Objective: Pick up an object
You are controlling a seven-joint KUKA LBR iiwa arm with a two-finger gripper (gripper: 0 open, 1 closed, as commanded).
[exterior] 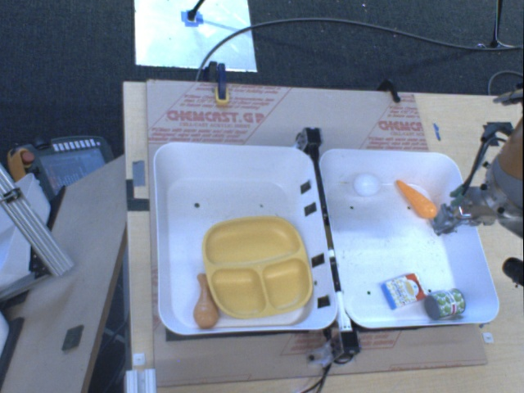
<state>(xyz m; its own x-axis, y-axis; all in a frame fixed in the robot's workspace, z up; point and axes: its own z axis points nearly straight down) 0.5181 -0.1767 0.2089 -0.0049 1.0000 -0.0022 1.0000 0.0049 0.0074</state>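
Left bin [176, 170]: one yellow divided tray [256, 264], one tan drumstick [205, 303]. Right bin [385, 252]: one white egg [366, 184], one carrot [417, 200], one small carton [403, 291], one can [444, 304]. End effector [446, 218] just beside carrot; grip state indeterminable.

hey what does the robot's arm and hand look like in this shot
At the camera view's right edge, the arm is grey with a sliver of orange at the very edge. Thin dark cables or rods run down beside it. The hand is a small grey metal assembly, blurred, so its finer details can't be made out.
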